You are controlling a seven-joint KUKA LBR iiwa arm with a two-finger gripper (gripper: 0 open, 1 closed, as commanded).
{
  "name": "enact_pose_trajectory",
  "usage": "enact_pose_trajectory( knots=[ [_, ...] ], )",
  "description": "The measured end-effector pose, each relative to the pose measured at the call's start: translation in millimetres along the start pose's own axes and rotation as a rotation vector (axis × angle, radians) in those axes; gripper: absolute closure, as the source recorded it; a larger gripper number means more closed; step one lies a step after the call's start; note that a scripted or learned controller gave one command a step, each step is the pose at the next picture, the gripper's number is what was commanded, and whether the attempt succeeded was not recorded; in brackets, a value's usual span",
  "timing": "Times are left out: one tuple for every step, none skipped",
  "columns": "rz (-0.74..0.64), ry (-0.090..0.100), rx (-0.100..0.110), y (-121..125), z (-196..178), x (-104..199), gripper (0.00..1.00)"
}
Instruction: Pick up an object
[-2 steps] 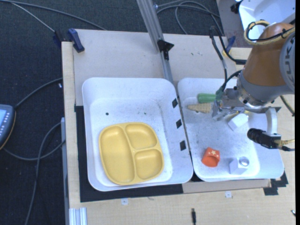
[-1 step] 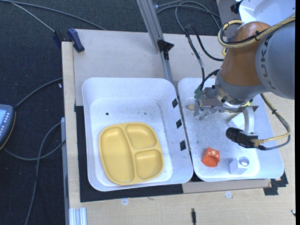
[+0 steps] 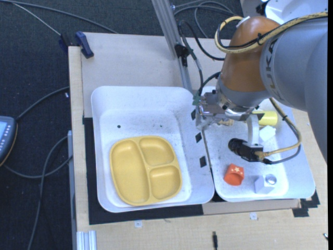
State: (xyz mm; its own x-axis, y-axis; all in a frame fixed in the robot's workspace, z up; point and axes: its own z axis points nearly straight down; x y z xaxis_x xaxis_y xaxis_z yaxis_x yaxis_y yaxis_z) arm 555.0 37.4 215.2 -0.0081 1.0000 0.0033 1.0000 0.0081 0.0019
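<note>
The right bin holds an orange block with a pale star mark near its front. A small grey-white piece with a round hole lies just right of that block. A yellow object and a white object lie further back, partly hidden by the arm. My gripper hangs under the orange wrist band, over the back left part of the right bin and close to the wall between the bins. It is well behind the orange block, and I see nothing held in it.
A yellow three-compartment plate lies in the left bin. A black cable end hangs over the middle of the right bin. A metal post rises behind the bins. A blue clamp sits on the bench's far left corner.
</note>
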Motion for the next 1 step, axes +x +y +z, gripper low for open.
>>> enact_pose_trajectory(
  knots=[
    [0.001, -0.001, 0.000, 8.6, -14.7, 54.1, 1.00]
  ],
)
